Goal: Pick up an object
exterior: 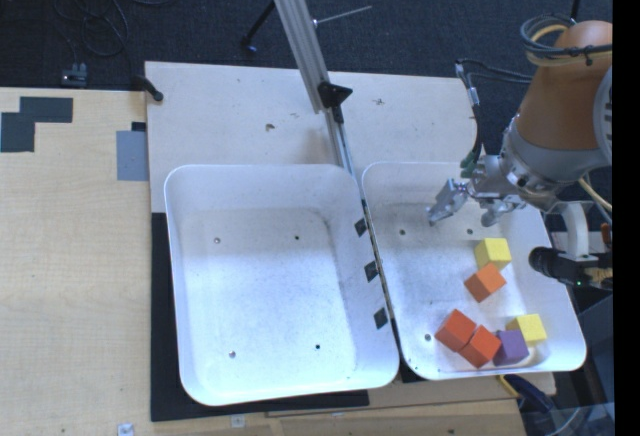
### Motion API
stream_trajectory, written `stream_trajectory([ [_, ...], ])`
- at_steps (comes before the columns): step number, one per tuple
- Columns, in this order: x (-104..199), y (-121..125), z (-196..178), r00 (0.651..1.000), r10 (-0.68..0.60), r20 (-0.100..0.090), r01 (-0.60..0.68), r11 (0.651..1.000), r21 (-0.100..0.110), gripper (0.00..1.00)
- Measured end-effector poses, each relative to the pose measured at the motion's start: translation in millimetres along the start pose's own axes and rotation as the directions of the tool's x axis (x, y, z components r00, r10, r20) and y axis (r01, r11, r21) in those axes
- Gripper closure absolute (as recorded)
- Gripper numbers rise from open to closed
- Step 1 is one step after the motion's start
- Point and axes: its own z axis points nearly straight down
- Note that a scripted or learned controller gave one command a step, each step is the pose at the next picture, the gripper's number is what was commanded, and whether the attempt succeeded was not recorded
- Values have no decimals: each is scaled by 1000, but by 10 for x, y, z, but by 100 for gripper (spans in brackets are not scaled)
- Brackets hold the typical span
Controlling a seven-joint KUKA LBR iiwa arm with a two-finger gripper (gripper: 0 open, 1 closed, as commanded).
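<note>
Several small blocks lie in the right bin (420,254). A yellow block (492,251) sits next to an orange block (485,282) in its right half. Near the front right corner are a red-orange block (457,329), another red-orange block (481,346), a purple block (511,347) and a yellow block (531,328), packed close together. My gripper (466,205) hangs over the back part of the right bin, above and to the left of the upper yellow block. Its fingers are spread apart with nothing between them.
The left bin (260,284) stands beside the right one, with black clips (372,271) along the shared rim. A slanted aluminium post (300,34) rises behind the bins. Cables (545,29) run by the arm at the right.
</note>
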Motion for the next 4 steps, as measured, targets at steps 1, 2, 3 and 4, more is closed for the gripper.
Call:
stream_trajectory([
  [1,-26,-145,-48,1000,-5,-1,5,1000,3,0],
  [2,-817,-247,469,1000,1,1,-1,1000,7,0],
  [3,-1013,-137,1255,1000,-7,1,7,1000,-3,0],
  [4,-793,-418,1448,1000,-3,3,3,1000,-5,0],
])
